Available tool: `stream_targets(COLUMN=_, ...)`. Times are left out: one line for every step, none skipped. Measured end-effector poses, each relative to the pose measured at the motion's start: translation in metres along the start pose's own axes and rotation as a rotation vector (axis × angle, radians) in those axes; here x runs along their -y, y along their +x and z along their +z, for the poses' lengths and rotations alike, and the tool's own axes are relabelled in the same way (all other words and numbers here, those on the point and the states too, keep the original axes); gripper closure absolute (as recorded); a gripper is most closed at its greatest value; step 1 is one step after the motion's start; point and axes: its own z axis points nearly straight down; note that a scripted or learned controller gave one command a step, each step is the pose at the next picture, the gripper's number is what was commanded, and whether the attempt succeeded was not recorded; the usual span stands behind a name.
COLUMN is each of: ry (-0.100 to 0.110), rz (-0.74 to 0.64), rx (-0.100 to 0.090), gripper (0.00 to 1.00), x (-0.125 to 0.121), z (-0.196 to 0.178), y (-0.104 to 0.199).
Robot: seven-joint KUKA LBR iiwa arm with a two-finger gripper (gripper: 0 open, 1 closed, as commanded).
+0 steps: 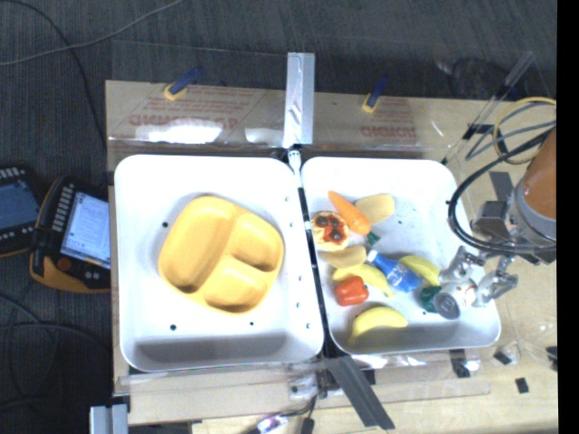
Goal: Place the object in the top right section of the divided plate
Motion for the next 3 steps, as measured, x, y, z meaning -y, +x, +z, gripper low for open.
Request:
stream_targets(ry=0.002, rz=-0.006, rx=0.000, gripper=1.00, x=0.000, z=-0.013, y=0.007)
stream_targets(ry=-0.002, rz=-0.221, rx=0.001, gripper=1.00, x=0.004, z=0.004, y=0.015)
stream_targets(ry=-0.003, rz=-0.465, rx=0.001, gripper=1.00, x=0.004, z=0.023, y=0.014)
